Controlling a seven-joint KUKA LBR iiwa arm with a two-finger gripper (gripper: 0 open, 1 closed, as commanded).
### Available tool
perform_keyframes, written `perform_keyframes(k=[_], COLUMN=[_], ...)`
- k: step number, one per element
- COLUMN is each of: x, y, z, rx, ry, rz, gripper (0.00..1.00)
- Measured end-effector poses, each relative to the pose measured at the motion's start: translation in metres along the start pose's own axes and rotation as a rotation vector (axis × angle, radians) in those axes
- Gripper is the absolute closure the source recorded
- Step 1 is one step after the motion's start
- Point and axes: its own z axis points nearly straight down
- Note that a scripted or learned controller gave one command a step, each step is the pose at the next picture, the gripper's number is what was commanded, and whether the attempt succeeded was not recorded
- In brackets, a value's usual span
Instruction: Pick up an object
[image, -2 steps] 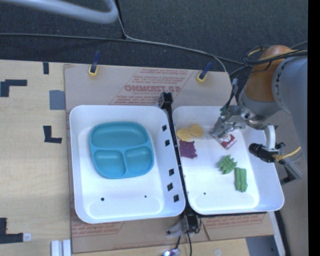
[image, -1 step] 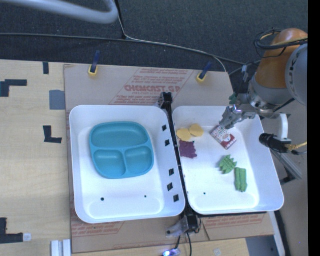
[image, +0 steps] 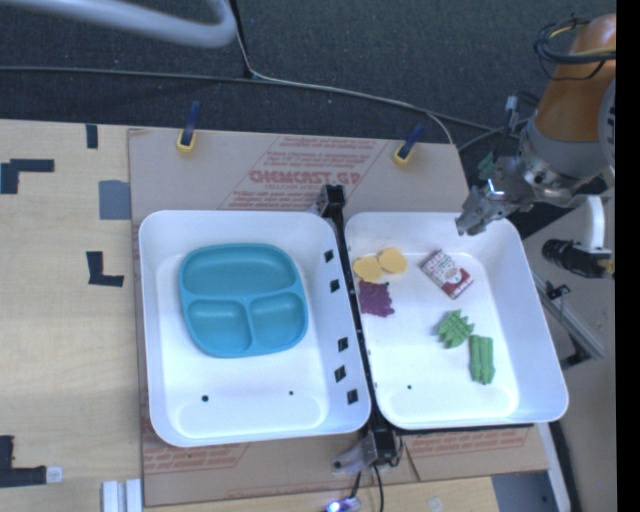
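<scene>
The right bin (image: 520, 330) holds several small items: two yellow chips (image: 379, 265), a purple grape bunch (image: 376, 298), a red and white packet (image: 446, 273), a green leafy piece (image: 454, 328) and a green pod (image: 482, 359). My gripper (image: 476, 217) hangs over the bin's far right corner, above and to the right of the packet, with nothing seen between its fingers. The grey arm with its orange band (image: 578, 70) comes in from the upper right.
The left bin (image: 160, 330) carries a blue divided plate (image: 243, 298). A black divider strip (image: 345, 300) runs between the bins. Yellow clamps (image: 186, 140) (image: 404, 153) hold the cardboard sheet at the back. A cable (image: 330, 90) crosses behind the bins.
</scene>
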Motion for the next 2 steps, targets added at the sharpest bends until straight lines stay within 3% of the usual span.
perform_keyframes(k=[2], x=[0.097], y=[-0.01], z=[0.028], rx=[0.009], ry=[0.002], rz=[-0.003], gripper=[1.0])
